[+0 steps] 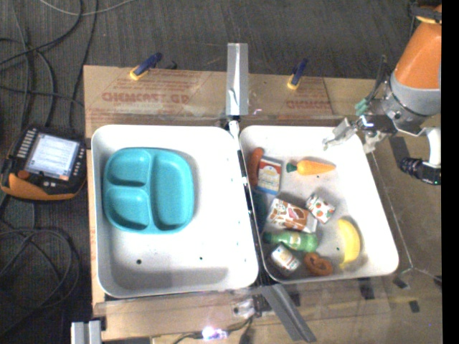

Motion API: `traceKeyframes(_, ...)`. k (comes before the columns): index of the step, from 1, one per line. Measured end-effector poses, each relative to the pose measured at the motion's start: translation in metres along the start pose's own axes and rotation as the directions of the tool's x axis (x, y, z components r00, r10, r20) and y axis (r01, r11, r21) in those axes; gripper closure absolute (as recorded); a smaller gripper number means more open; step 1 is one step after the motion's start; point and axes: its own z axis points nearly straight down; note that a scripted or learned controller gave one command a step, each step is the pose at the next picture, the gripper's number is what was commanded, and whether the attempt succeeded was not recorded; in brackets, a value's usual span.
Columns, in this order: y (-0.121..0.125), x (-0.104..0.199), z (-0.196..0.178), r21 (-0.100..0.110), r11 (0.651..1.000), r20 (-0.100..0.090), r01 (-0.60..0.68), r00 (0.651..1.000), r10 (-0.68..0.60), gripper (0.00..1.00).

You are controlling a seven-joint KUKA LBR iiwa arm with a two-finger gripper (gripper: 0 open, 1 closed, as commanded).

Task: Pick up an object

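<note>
1. Nearest the camera, along the front of the right bin (384, 253), a donut (318, 264), a small jar (285, 259), a green bottle (295, 241) and a banana (349, 239) are seen lying close together.
2. Just behind them, a printed carton (290, 216) and a small strawberry box (320, 208) are found near the bin's middle, almost touching one another.
3. Further back, a blue-and-red carton (269, 175) lies beside a red sausage (254, 165) by the bin's left wall, and a carrot (313, 167) lies apart from them, towards the rear.
4. In the left bin (215, 264), a teal tray (150, 189) is seen alone.
5. Farthest off, the gripper (349, 129) is seen at the right bin's rear right corner, raised over the rim; its fingers appear parted, and nothing is seen between them.
6. The step in hand is judged to be the approach: no object has been taken, and all lie in the bins.
7. For the next move, one target must be settled on; the carrot is judged the likeliest, being nearest the gripper and free of neighbours. The gripper would need to be carried forward and left, lowered with its fingers astride the carrot's narrow width, then closed.
</note>
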Motion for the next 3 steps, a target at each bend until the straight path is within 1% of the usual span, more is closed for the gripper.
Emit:
traceKeyframes(1,0.013,0.008,0.138,-0.001,0.987,0.004,0.163,0.987,-0.163,0.00)
traceKeyframes(2,0.033,0.032,0.145,-0.010,0.999,0.007,0.050,0.999,-0.050,0.00)
traceKeyframes(3,0.044,0.027,0.148,0.028,0.999,-0.006,0.026,1.000,-0.026,0.00)
